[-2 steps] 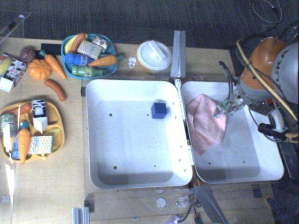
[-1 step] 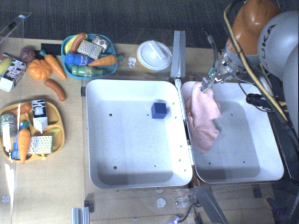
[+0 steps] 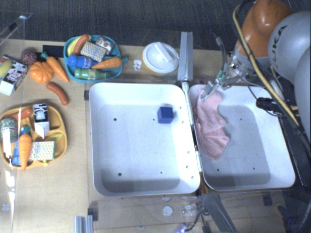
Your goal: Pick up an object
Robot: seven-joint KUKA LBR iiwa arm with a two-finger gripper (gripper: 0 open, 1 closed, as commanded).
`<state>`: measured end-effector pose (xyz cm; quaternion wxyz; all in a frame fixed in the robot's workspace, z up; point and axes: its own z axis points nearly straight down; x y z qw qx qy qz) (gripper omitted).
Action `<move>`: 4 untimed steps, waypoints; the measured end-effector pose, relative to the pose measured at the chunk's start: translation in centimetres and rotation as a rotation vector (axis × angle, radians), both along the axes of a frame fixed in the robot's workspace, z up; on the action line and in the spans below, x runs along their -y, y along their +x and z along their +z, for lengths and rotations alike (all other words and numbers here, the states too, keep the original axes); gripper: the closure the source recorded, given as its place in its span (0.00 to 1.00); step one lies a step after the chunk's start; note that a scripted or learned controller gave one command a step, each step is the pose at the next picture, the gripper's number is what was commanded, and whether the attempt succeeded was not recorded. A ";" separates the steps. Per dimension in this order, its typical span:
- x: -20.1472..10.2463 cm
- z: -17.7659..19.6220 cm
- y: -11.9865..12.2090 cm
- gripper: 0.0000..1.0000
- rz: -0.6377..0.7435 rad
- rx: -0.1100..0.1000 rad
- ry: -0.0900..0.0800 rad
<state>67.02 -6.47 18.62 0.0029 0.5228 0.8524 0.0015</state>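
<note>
A pink cloth [image 3: 212, 125] hangs along the left side of the right bin [image 3: 252, 154], drawn up to a point at its top corner. My gripper [image 3: 212, 88] sits over that bin's far left corner, fingers shut on the cloth's top corner. The cloth casts a shadow on the bin floor to its right. A small blue cube [image 3: 165, 114] rests in the left bin [image 3: 131, 154], right of centre, well apart from the gripper.
On the bench left of the bins are a blue bowl [image 3: 92, 58] of toy food, a yellow plate [image 3: 56, 130] with more items, a toy pumpkin [image 3: 41, 72] and a sausage [image 3: 58, 93]. A white lidded bowl [image 3: 160, 57] stands behind the left bin.
</note>
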 end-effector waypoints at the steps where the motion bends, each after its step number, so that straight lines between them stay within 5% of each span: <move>1: 5.8 -8.9 -4.6 0.00 0.035 -0.001 -0.001; 2: 5.1 -9.3 -5.9 0.00 0.097 0.014 -0.004; 3: 3.0 -9.4 -3.1 0.00 0.008 0.011 -0.002; 4: 2.8 -8.2 -2.9 1.00 0.011 0.015 0.000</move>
